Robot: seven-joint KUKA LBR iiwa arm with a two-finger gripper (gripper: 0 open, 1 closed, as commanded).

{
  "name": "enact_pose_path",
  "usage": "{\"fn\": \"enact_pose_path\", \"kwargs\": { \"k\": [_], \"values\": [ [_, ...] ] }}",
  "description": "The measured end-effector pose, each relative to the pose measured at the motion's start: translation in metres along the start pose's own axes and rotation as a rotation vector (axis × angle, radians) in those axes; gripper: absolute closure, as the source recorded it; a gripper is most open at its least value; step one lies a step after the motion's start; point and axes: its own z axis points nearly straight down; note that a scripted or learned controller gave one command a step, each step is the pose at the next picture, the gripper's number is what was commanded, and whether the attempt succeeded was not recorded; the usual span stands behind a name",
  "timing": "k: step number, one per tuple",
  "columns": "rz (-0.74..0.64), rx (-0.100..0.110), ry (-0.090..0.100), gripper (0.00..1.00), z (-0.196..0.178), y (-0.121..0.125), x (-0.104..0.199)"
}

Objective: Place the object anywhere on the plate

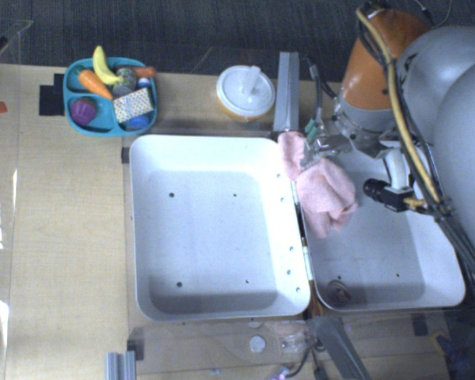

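The gripper [317, 145] sits right of centre in the upper half of the frame, at the upper left corner of the right bin [396, 279]. Its fingers close on the upper part of a pink cloth [326, 192], which shows bunched between them. From that pinched spot the cloth hangs down and to the right in a loose crumpled mass over the bin's left side. A narrow strip of it reaches up and left, lying over the ridge where the two bins meet.

Above and to the right of the fingers, the grey wrist rises into the orange band [376, 58], and the bulky grey arm [447, 109] fills the upper right corner. Yellow and black cables [404, 101] run along it, and a black fitting sticks out just right of the cloth.

The left bin [214, 228] lies left of the cloth, touching the right bin along their shared edge.

Further out, a white round lid on a yellow cup [246, 92] stands on the bench above the left bin's upper right corner. A blue divided plate [111, 95] rests in the upper left of the frame, well apart from the cloth. It carries toy food, among it a banana [104, 67] and a carrot [93, 82].
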Motion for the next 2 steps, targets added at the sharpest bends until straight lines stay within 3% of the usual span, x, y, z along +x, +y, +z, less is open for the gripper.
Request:
{"fn": "enact_pose_path", "kwargs": {
  "k": [1, 2],
  "values": [
    [-0.008, -0.001, 0.001, 1.0, -0.04, 0.002, 0.001],
    [-0.412, -0.001, 0.002, 1.0, -0.035, -0.002, 0.06]
  ]
}}
